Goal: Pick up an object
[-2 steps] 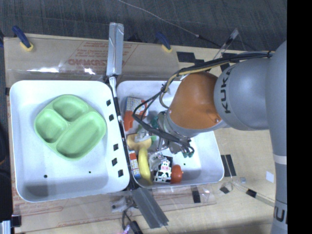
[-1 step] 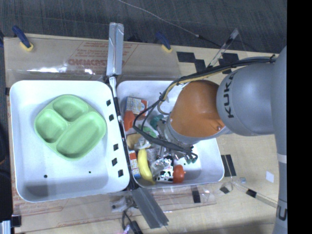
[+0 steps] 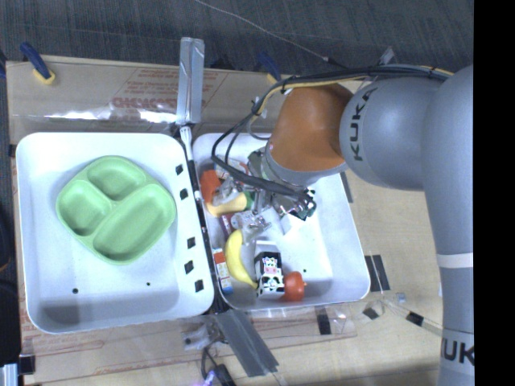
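The end effector (image 3: 256, 207) hangs low inside the right bin (image 3: 342, 240), at the bin's left half, just above the banana (image 3: 237, 257); dark cables and metal parts crowd it, so I cannot tell how it is set or whether it has anything in its hold. Above it sits the orange band (image 3: 310, 127) of the wrist, and from there the grey arm (image 3: 410, 135) bends away to the right of the bin and runs down that side of the bench (image 3: 402, 215). The loose objects lie packed along the bin's left wall: an orange-red piece (image 3: 210, 185) and a yellowish item (image 3: 228, 205) just up and left of the end effector, the banana right below it, a small black-and-white carton (image 3: 269, 273) touching the banana's right side, and a red round thing (image 3: 294, 285) beside the carton near the bin's lower rim. A thin packet (image 3: 221, 270) lies between the banana and the wall. The wrist and cables cover the upper middle of this bin. To its left, the left bin (image 3: 48, 296) holds a green divided plate (image 3: 117, 207), well apart from the end effector.
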